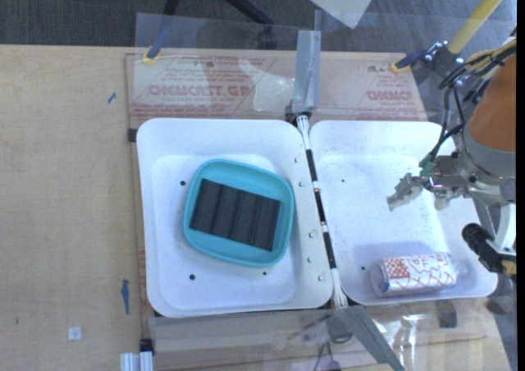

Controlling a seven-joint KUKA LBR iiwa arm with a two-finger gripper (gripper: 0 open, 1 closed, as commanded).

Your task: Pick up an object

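A red-and-white patterned can (pixel 414 272) lies on its side in the near part of the right bin (pixel 361 156). In the left bin (pixel 164 156) a teal tray (pixel 238 212) holds a dark ribbed block. My gripper (pixel 404 191) hangs over the right half of the right bin, above and slightly behind the can, apart from it. Nothing shows between its fingers.
A clear plastic wall with cardboard behind it stands at the far side of the bins. A grey post (pixel 307 70) rises at the divider between them. Cables and the arm's orange band (pixel 502 107) crowd the right edge. A wooden bench top lies to the left.
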